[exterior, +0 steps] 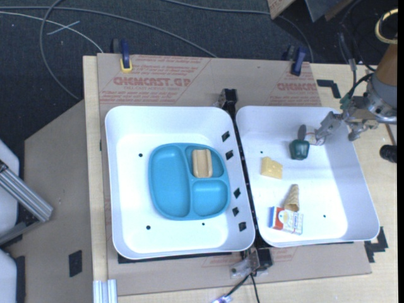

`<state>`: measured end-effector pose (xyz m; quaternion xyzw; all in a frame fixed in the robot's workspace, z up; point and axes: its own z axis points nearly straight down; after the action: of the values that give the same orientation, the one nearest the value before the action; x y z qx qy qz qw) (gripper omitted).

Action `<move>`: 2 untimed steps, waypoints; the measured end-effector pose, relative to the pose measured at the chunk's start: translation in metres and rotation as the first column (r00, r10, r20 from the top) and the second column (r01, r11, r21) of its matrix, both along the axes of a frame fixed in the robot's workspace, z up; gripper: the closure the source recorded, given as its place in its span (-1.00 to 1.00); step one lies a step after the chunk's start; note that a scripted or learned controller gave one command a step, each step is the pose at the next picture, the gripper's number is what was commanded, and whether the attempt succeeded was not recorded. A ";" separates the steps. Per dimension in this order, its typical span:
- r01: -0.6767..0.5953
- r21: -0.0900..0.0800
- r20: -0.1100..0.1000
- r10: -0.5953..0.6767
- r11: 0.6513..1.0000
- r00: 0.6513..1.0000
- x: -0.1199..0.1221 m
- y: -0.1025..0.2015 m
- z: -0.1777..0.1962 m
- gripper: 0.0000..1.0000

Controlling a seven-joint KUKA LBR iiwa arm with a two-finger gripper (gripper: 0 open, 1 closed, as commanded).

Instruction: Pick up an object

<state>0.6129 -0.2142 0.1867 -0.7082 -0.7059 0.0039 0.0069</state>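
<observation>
In the right bin (353, 188), nearest the camera at about six o'clock, lies a small red-and-white carton (286, 220), with an ice-cream cone (291, 197) just above it. Toward the centre sits a yellow cheese wedge (272, 167). Farther back, near twelve o'clock, a dark green pepper (299, 147) rests on the floor. The gripper (320, 136) hangs just beside it at its two o'clock; whether its jaws are parted is unclear, perhaps slightly, and nothing shows between them. The left bin (126, 169) holds a blue divided tray (170, 182) with a tan bread piece (201, 163).
</observation>
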 end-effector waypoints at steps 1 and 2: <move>-0.004 -0.004 0.015 0.004 1.000 1.000 0.004 0.001 0.009 -1.00; -0.003 -0.002 0.010 0.003 1.000 1.000 -0.001 -0.007 -0.048 -1.00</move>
<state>0.6119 -0.2212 0.1386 -0.7073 -0.7069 0.0012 0.0026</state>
